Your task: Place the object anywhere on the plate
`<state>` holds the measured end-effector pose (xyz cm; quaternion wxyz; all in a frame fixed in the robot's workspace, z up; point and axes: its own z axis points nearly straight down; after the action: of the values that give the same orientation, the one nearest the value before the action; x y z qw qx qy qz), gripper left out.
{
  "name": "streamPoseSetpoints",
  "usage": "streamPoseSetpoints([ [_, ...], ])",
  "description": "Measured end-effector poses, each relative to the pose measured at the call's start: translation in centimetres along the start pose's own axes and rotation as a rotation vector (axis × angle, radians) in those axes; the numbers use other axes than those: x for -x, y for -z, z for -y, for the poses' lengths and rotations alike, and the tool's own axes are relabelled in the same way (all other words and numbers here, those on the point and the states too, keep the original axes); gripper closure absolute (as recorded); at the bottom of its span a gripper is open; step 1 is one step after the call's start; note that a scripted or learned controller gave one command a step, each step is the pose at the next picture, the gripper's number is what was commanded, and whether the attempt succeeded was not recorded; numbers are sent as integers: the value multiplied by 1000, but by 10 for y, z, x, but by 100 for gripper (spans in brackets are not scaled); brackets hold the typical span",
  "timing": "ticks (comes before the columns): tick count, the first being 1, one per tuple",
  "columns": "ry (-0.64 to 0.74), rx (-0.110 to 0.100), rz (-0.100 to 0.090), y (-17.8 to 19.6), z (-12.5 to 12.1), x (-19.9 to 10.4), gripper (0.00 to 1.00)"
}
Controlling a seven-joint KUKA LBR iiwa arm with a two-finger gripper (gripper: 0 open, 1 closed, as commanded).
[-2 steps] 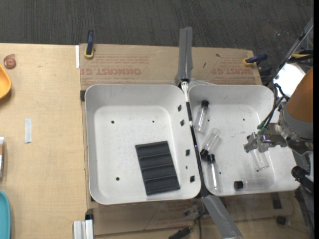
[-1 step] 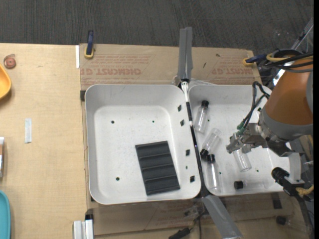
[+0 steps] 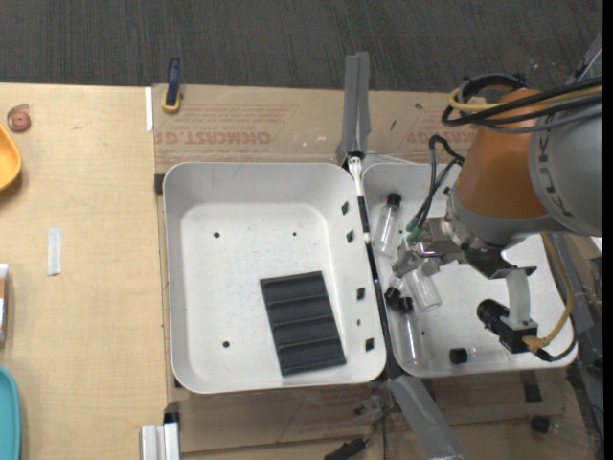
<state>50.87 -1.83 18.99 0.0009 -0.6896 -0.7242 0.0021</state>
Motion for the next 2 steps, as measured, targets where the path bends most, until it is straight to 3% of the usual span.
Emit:
streamPoseSetpoints([
  [1,26,0,1,0,-14,-72,100],
  [2,243,0,1,-25,-57,-114,100],
])
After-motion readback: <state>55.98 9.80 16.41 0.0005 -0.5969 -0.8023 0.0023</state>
